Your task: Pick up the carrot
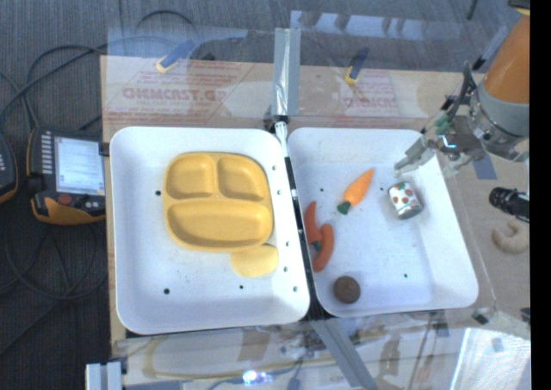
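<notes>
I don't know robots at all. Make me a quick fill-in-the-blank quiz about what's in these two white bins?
1. The carrot lies in the ____ bin as the camera sees it.
2. The divided tray in the other bin is ____ in colour.
3. The gripper hangs over the right bin's far-right corner, ____ of the carrot in the picture.
4. Between carrot and gripper sits a spotted ____.

Missing words: right; yellow; right; cube

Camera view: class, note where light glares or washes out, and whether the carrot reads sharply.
Camera view: bright glare along the bottom edge, by the bench frame; the white bins look washed out and pale; the carrot stands out clearly in orange, though soft at the edges; the gripper near the right bin's upper corner is slightly blurred.
</notes>
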Tool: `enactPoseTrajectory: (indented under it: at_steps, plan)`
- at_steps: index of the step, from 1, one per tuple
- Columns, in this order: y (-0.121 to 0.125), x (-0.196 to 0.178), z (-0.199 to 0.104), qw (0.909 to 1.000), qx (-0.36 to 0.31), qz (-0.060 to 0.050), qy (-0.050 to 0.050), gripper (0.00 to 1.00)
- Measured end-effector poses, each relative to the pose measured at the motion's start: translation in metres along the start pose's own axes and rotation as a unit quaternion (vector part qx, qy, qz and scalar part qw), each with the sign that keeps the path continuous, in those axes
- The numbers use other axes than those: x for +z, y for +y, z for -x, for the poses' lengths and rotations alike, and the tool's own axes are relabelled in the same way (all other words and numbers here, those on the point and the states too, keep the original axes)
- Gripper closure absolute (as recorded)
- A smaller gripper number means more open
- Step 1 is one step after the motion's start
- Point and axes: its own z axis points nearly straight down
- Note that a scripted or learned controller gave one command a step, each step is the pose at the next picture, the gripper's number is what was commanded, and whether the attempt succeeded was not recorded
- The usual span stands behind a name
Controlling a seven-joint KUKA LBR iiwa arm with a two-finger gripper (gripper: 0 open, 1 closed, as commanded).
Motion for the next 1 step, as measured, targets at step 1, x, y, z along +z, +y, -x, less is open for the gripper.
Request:
enactPoseTrajectory:
  at_steps: [1]
  plan:
    - [0.0874, 0.1313, -0.0263, 0.9998, 0.022, -0.001, -0.001, 0.0]
